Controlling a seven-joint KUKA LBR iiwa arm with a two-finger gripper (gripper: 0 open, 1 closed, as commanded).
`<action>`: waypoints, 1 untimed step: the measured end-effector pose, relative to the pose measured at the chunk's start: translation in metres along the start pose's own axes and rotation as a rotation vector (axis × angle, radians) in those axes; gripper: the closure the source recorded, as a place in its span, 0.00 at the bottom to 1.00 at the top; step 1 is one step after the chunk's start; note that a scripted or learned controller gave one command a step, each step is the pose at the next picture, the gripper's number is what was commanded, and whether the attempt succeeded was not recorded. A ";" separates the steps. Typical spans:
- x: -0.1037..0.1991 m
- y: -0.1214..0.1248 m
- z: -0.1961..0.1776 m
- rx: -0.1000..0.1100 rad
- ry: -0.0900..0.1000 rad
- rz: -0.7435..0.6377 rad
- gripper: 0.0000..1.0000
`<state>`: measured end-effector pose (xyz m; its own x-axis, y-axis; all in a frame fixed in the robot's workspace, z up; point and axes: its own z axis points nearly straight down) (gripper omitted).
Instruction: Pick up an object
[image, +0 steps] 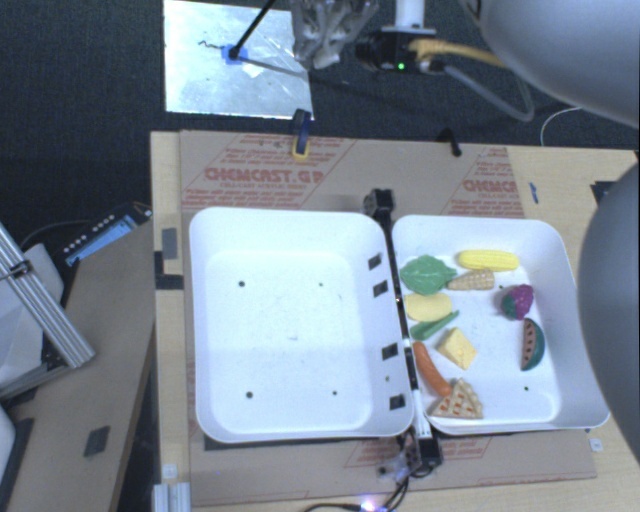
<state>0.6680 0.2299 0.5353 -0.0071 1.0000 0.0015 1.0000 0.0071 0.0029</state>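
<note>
The toy foods lie in the right bin (560, 395): a green leaf (427, 273) at its upper left, corn (488, 260) beside that, a cone (471, 282) under the corn, a purple piece (517, 300), a melon slice (532, 344), a yellow slice (427, 306), a pea pod (434, 326), cheese (459, 349), a carrot (431, 369) and a waffle (457, 400) nearest the front rim. The left bin (290, 320) touches the right bin along black clips. Both bins rest on a brown board (265, 172) printed in red with "CHEMCAST GP" on a pale wooden bench (80, 400). Behind the right bin, over dark carpet (80, 100), the gripper (325, 40) hangs beside a shiny sheet (215, 60); whether it is wide or narrow I cannot tell. The grey arm (610, 290) looms at the bin's right
</note>
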 end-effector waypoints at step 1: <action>0.004 0.000 0.000 0.000 -0.001 0.003 1.00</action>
<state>0.6684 0.2336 0.5356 -0.0042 1.0000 0.0010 1.0000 0.0042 0.0025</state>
